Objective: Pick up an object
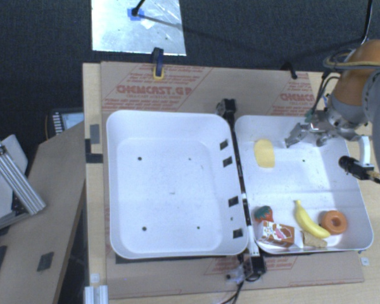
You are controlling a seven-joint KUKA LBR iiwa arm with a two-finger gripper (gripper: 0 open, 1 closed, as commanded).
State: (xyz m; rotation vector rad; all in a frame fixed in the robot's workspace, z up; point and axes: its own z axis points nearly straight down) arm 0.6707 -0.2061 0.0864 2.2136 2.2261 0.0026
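Objects for the pick all lay in the right bin [361, 198], the one nearer the arm, which suited a reach coming in from that side. A pale yellow block [264, 153] sat alone toward the bin's upper left, well apart from everything else, and looked the easiest target because nothing crowded it. The rest had gathered along the near wall: a banana [307, 219], an orange ring [334, 221] just beside its tip, a small red carton [277, 234] and a red and green piece [263, 214] close to the divider. That crowding would make a clean grasp harder there, since the jaws could catch a neighbour.

The gripper [301, 135] hung over the far part of the right bin, to the right of the yellow block and not touching it. Nothing showed between the jaws, so no object was held. Whether the jaws stood apart or together could not be told from this slanted view; the metal parts blurred into one another.

The left bin [123, 189] carried nothing that mattered to the pick. Both bins rested on a cardboard sheet [177, 87] spread over the tabletop [92, 94], probably to protect the surface. The pick seemed not yet begun, with a short move toward the block the likeliest opening.
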